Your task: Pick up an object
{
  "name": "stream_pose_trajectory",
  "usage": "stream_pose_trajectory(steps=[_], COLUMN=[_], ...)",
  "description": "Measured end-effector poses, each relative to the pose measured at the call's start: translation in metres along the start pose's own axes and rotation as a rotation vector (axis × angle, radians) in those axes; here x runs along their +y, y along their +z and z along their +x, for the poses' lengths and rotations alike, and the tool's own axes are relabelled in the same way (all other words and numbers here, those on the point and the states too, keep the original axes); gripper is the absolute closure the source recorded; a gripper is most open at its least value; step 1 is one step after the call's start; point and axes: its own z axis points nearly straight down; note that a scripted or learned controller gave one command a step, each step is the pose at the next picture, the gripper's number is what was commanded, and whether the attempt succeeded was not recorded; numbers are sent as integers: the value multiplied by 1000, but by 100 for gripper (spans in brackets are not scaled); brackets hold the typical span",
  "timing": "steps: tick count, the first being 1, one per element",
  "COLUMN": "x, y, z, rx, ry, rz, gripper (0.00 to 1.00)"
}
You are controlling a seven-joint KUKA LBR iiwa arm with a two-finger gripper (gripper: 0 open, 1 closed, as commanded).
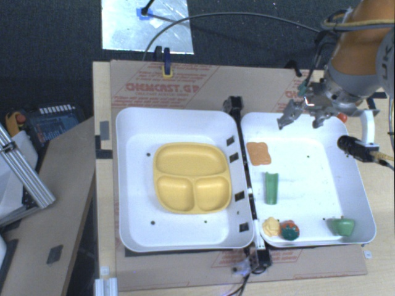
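— Cardboard printed with red lettering (163, 86) is lying under two shallow white bins, isn't it?

— Yes, and dark carpet is showing beyond it, with a shiny silver sheet (147, 16) sitting at the top. The left bin (133, 128) is holding a yellow compartment tray (190, 177), which is lying flat near the middle.

— What is sitting in the right bin (352, 184)?

— An orange flat piece (258, 153) is lying near its upper left corner. A green upright block (271, 187) is resting just below that, apart from it. Along the front edge, a pale yellow item (271, 227) and a round orange-and-green item (289, 230) are touching each other in the left corner. A green lump (343, 226) is sitting in the right front corner, well apart from the rest.

— And the arm?

— It is reaching in from the right, its orange band (364, 23) showing at the top. The gripper (302, 116) is hovering above the back rim of the right bin, with its fingers (285, 119) spread apart and nothing between them. It is hanging well apart from every object in the bin; the orange flat piece is lying nearest.
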Motion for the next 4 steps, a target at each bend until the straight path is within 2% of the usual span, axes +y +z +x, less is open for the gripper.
stream_pose_trajectory(steps=[1, 3, 4], x=[2, 11, 3], y=[-6, 80, 139], z=[0, 2, 0], rx=[-1, 0, 0], ry=[-2, 0, 0], rz=[-11, -7, -5], gripper=[0, 0, 0])
